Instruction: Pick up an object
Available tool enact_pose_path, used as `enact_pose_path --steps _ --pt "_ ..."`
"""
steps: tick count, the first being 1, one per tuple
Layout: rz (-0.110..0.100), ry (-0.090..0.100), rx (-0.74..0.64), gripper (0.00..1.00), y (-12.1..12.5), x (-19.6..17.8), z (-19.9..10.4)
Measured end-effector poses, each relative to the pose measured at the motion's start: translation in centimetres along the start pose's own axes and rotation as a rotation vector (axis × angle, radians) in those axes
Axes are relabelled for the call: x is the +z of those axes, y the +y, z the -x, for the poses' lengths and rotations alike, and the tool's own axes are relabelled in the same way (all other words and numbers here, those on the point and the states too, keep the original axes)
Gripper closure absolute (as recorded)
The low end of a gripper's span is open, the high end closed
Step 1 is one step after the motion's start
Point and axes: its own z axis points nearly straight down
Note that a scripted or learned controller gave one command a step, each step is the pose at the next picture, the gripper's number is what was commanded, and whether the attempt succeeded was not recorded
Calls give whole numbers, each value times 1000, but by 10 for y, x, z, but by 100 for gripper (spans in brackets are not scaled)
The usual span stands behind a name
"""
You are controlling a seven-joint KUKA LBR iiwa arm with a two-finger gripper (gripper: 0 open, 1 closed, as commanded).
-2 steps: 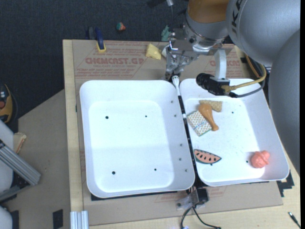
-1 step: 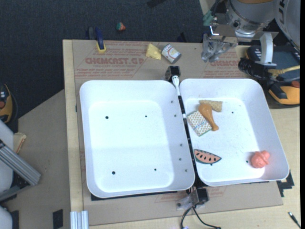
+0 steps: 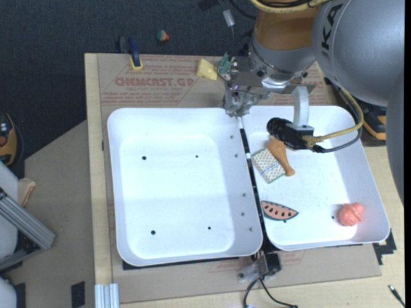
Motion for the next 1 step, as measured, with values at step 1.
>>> enact_pose_path --steps 1 --pt "-2 -1 -1 100 -9 83 -88"
